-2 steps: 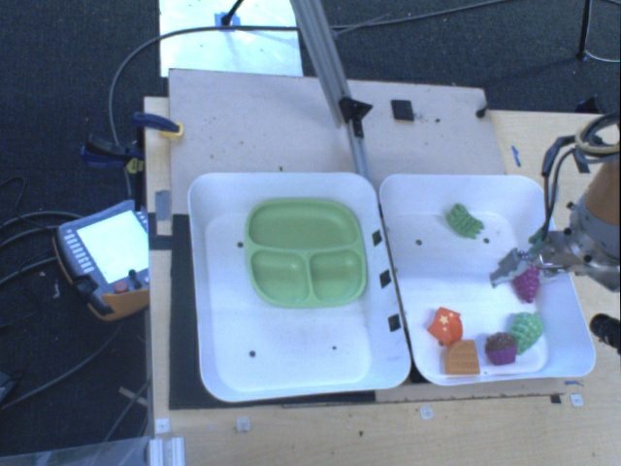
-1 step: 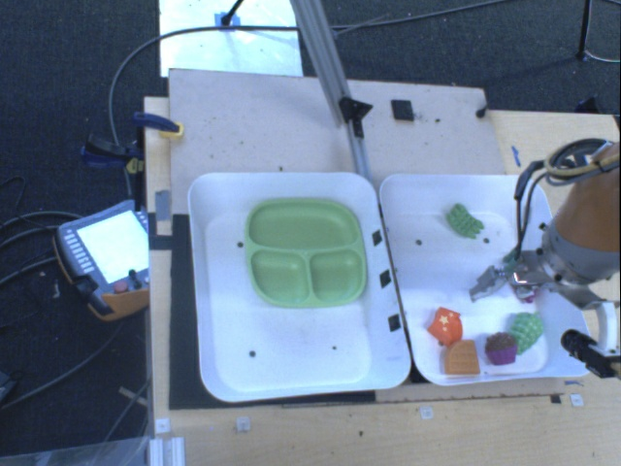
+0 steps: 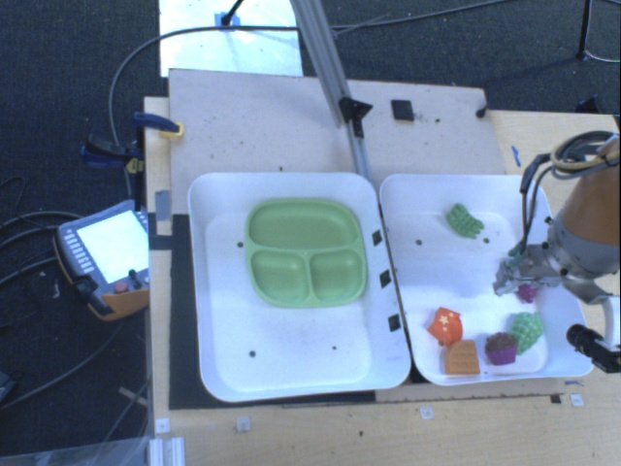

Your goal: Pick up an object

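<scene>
Objects for picking all lie in the right-hand bin, while the left bin carries a green divided plate at the frame's centre. Further left, off the table, a teach pendant rests on the dark floor.

Moving right across the right bin, an orange piece with a star on it sits near the lower edge, with an orange block just below it. A purple-and-brown item lies beside the block, and a green bumpy object is just beside that, toward the lower right. Higher up and well apart from this cluster, a small green ridged object lies alone.

At the right of the frame the hand is low over the bin, with a small purple object seemingly right at its tip. Whether it is open or clamped on that piece cannot be told at this angle.

If the purple piece is the target, a good grasp probably means centring the tip over it before closing, since it looks small and could slip out sideways. The green bumpy object lies near, so coming straight down and lifting straight up should avoid nudging it. A slow lift would reveal whether the piece really comes along.
</scene>
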`<state>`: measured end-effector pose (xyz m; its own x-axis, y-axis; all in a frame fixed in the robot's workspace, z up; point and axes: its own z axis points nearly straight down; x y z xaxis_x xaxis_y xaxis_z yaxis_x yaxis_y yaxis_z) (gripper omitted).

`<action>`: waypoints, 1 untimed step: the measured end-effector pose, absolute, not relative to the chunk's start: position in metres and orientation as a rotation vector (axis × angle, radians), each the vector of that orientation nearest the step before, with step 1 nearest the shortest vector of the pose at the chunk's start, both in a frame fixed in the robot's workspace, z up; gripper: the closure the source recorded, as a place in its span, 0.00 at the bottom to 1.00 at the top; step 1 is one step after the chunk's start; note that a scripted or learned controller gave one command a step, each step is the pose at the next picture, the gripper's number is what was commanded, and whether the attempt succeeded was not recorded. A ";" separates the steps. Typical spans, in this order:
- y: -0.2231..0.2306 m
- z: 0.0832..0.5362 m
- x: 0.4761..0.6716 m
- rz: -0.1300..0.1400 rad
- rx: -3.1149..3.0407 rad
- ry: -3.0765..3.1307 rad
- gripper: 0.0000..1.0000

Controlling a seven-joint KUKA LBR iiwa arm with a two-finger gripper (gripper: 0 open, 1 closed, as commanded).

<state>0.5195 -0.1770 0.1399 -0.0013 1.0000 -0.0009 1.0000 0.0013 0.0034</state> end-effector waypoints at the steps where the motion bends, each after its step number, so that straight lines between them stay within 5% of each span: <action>1: -0.170 0.200 0.517 0.005 2.212 2.223 1.00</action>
<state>0.5171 -0.1703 0.2001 -0.0052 1.0000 -0.0016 1.0000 0.0052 0.0060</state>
